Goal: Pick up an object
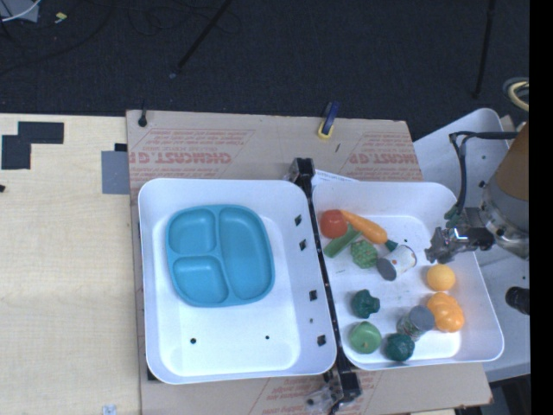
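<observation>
**A:** Where is your gripper at this moment?

**B:** My gripper (448,242) is at the right side of the right bin (471,346), just above its rim. It hangs over the bin's right part, close to a small yellow ball (441,277). Whether my fingers are apart or together, I cannot tell; they look only like a dark, blurry shape. I see nothing between them.

**A:** And the objects for picking, where do they lie?

**B:** All of them lie in the right bin. Near the upper left there is a red tomato (333,224), and beside it an orange carrot (365,226) lying at a slant. Under them is a green vegetable (362,254), maybe broccoli. An orange object (447,311) rests near the right wall, below the yellow ball, and a grey round piece (418,320) touches it. In the lower part there are a dark green piece (364,303), a light green apple (364,337) and a dark teal round thing (398,347).

**A:** What is in the left bin?

**B:** The left bin (161,346) holds a blue divided plate (219,254) with three compartments. Both bins stand on a cardboard sheet (225,148).
</observation>
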Robot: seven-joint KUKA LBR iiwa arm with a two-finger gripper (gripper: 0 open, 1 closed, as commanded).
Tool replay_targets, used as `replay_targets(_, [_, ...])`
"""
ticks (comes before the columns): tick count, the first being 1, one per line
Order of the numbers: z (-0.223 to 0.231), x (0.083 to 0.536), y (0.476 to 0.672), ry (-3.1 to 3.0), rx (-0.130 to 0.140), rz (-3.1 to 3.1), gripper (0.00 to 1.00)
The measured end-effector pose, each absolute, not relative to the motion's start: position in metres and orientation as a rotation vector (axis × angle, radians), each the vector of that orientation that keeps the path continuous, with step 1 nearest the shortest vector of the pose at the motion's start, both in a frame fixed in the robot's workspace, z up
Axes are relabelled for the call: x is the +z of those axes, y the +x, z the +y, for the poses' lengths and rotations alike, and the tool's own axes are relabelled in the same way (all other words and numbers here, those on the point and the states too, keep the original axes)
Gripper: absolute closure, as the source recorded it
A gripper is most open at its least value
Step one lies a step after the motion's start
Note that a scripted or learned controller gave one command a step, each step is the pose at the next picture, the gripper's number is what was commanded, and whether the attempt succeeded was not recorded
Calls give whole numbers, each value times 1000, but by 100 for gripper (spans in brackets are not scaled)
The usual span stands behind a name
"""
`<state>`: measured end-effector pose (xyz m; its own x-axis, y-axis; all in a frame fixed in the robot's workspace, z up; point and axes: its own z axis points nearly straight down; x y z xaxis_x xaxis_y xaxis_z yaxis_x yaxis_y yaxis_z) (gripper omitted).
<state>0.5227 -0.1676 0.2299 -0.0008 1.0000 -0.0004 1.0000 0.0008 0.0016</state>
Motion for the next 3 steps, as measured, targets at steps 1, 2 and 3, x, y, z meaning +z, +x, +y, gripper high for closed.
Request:
replay_targets(1, [-126, 231, 536, 2219, 0, 2227, 100])
replay_targets(2, [-81, 234, 567, 2217, 0, 2228, 100])
replay_targets(3, [-40, 226, 585, 2219, -1, 2228, 100])
